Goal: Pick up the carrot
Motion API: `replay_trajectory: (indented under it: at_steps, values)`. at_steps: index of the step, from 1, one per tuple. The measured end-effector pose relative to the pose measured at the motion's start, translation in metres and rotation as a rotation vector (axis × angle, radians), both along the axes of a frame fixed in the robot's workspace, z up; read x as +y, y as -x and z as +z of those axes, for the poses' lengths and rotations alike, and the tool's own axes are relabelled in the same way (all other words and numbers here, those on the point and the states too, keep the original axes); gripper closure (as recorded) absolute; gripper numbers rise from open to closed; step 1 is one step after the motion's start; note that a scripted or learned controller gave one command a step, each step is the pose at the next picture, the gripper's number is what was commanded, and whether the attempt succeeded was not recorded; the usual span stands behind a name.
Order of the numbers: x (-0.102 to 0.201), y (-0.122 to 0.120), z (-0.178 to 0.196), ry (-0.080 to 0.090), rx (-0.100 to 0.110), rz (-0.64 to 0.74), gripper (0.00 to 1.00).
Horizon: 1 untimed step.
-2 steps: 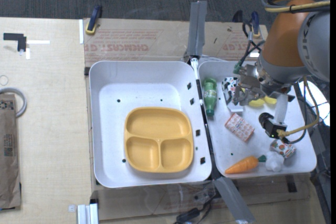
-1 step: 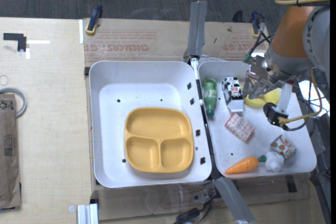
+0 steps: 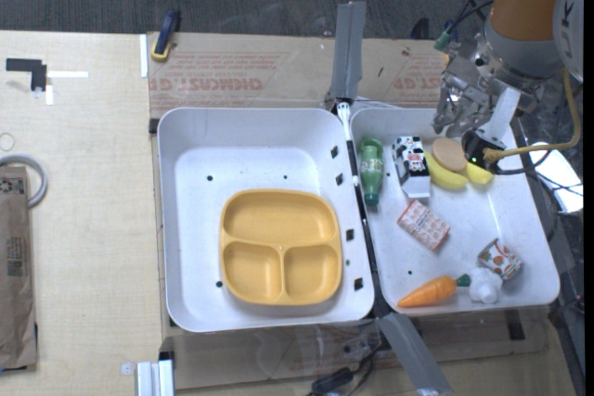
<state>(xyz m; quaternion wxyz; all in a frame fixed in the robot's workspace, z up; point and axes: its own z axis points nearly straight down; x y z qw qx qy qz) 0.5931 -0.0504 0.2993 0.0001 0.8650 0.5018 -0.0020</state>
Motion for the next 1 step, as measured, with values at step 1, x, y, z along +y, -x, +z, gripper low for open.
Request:
replay_trajectory:
  at_steps: [1]
  values:
    - [-0.0081, 0.0456, -0.0742, -0.003, 0.003, 0.246, 1.0]
